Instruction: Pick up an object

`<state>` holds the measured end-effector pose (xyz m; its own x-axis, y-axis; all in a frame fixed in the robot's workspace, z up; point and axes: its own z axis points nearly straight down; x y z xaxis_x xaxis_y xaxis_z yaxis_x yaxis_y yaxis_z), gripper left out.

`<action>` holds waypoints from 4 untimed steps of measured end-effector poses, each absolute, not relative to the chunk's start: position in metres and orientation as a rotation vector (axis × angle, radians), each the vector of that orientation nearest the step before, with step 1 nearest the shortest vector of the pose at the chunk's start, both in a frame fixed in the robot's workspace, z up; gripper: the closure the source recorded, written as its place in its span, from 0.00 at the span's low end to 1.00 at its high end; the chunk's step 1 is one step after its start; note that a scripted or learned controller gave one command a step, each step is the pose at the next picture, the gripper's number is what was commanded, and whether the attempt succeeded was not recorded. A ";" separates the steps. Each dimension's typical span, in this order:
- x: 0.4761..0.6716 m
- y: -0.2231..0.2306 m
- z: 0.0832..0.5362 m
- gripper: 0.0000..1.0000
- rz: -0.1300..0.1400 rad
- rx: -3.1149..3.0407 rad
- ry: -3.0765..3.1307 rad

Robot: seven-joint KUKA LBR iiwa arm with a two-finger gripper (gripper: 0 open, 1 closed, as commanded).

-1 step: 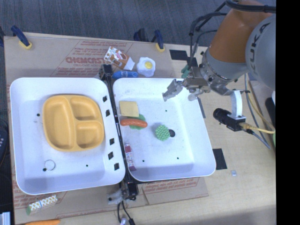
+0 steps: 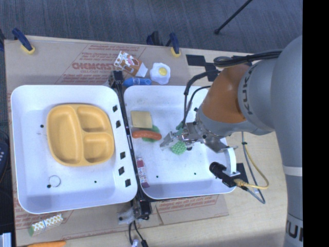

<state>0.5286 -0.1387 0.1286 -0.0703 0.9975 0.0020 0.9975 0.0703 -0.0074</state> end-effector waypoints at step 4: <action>0.656 -0.101 0.103 1.00 0.002 -1.757 -2.605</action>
